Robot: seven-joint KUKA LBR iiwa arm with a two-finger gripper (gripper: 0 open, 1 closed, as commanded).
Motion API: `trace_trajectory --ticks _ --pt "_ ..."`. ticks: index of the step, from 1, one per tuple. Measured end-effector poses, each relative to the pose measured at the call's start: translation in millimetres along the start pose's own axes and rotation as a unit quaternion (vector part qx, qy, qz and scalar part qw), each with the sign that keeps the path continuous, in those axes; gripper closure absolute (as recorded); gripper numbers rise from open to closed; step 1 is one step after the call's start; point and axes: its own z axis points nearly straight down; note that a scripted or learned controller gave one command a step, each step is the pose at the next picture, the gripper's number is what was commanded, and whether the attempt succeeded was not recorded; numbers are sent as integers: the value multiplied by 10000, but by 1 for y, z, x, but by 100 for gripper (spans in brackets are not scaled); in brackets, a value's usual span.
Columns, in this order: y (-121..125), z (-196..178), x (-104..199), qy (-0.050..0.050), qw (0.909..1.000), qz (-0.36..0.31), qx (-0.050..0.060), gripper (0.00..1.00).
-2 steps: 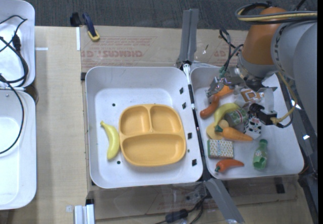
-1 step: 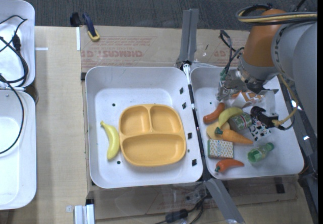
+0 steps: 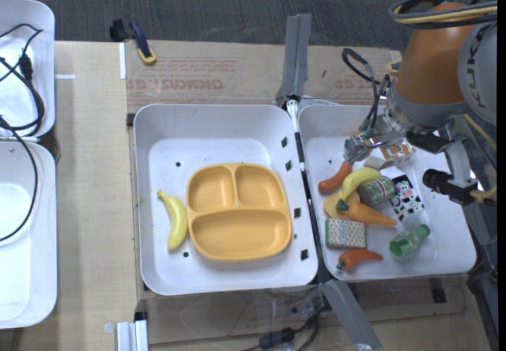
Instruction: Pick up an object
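Camera view: hand [image 3: 365,138], grip state not discernible, hangs just beyond the yellow plastic banana [image 3: 360,181] heaped with orange plastic carrot [image 3: 368,213] and green bottle [image 3: 409,240] in right white bin [image 3: 455,261]; crowding risks a glancing miss.

The arm [image 3: 443,65] runs off the right edge and covers the right bin's [image 3: 443,266] far corner. Whatever sits under the gripper [image 3: 371,138] is too cluttered to make out. A white tub [image 3: 24,207] is cut by the left edge.
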Motion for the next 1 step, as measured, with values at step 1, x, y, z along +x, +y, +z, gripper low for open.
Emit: trace_trajectory --ticks 1 --pt "-3 0 -17 -2 10000 51 -4 100"
